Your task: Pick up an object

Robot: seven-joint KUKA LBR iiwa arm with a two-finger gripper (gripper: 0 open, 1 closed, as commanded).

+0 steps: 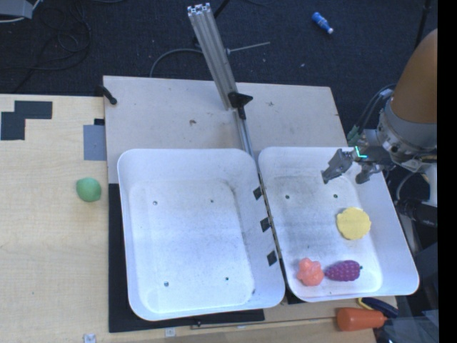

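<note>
The pincer (348, 168) hangs over the upper part of the right-hand shallow white plastic bin (400, 263), its two dark fingers spread apart with nothing between them — wide and empty. I judge this to be the approach step: the arm has a position above the bin but no object is yet chosen by contact.

The nearest candidate is the flat, round yellow toy piece (353, 223), lying on the bin floor just below and slightly right of the pincer, apart from it. To take it, the next move would call for shifting over the piece, coming down until the fingers straddle it, then closing; since it looks low and flat, the fingers would probably need to reach almost to the bin floor. Lower in the same bin lie a small orange-pink lumpy toy (310, 271) and, just beside it, a purple bunch-of-grapes toy (343, 270) — both near the front wall, which could crowd a grasp.

The left-hand shallow white plastic bin (136, 191) sits alongside, touching or nearly touching the right one. On the pale wooden worktop (43, 213) well to the left rests a small green ball (88, 189). An orange carrot-shaped item (359, 319) lies beyond the right bin's front edge.

No brand, label or readable writing can be made out anywhere.
</note>
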